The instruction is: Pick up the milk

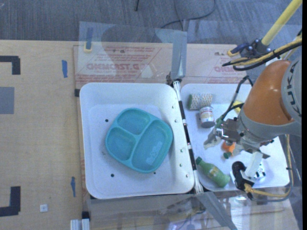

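Observation:
In the right bin (276, 176), a small pale container with a printed label and a grey base (206, 116) stands near the back left; it looks like the milk. My gripper (215, 138) hangs just in front of it and slightly to its right, over the bin's middle, with nothing visibly held. The grey arm with its orange band (266, 97) covers the bin's right part.
A green bottle (212, 172) lies at the right bin's front left. A small orange item (227, 150) sits under the wrist. A speckled green-white sponge-like block (201, 100) lies at the back. The left bin (91, 128) holds a teal divided plate (139, 139).

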Robot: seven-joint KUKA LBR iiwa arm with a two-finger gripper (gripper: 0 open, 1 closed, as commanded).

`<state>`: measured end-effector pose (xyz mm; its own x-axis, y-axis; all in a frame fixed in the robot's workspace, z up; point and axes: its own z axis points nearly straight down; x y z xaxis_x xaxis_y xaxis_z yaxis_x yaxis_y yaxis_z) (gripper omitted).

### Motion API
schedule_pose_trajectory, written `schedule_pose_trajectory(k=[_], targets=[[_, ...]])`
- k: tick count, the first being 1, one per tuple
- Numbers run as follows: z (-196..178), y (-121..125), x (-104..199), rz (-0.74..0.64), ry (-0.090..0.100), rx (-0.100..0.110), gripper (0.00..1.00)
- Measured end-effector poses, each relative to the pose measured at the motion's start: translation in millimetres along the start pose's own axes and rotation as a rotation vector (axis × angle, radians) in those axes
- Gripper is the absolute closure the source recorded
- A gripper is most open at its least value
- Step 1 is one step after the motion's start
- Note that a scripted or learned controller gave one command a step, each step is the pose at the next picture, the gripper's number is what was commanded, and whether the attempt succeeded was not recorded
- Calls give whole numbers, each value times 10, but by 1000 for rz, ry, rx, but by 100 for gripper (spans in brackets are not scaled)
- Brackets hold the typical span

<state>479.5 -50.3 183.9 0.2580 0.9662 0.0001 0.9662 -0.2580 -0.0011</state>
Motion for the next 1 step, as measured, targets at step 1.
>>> schedule_pose_trajectory(k=[1], targets=[[-140,1078,97,-132,-1,-2,0]])
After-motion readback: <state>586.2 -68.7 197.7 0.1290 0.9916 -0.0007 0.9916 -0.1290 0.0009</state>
